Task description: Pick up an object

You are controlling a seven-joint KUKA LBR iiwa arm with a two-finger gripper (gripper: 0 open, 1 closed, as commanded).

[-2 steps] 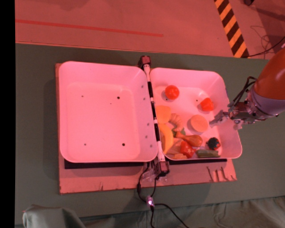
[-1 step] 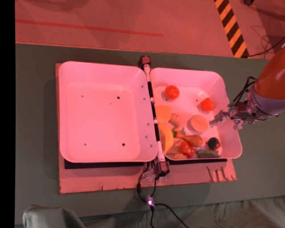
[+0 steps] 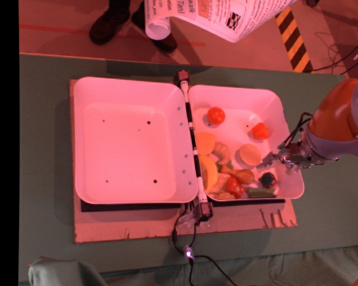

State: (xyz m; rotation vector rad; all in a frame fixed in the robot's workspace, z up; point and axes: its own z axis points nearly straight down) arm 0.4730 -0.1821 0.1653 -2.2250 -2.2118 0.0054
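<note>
The right white bin (image 3: 277,100) holds several toy foods. A red tomato (image 3: 216,115) lies at the back and a small red-orange piece (image 3: 259,131) to its right. An orange disc (image 3: 249,154) sits mid-bin. Yellow and orange pieces (image 3: 206,159) crowd against the divider. A carrot (image 3: 241,176), a red pepper (image 3: 235,187), a green cucumber (image 3: 260,192) and a dark green piece (image 3: 268,179) lie along the front. My gripper (image 3: 278,159) hangs over the bin's right rim, just right of the disc and above the dark green piece. I see nothing in it.
The left white bin (image 3: 84,89) adjoins along a black-and-white divider (image 3: 191,134). Both bins rest on a cardboard sheet (image 3: 128,226) on the green bench. A cable (image 3: 190,254) runs off the front. A person's shoes (image 3: 109,25) and a paper sheet (image 3: 224,17) are beyond the far edge.
</note>
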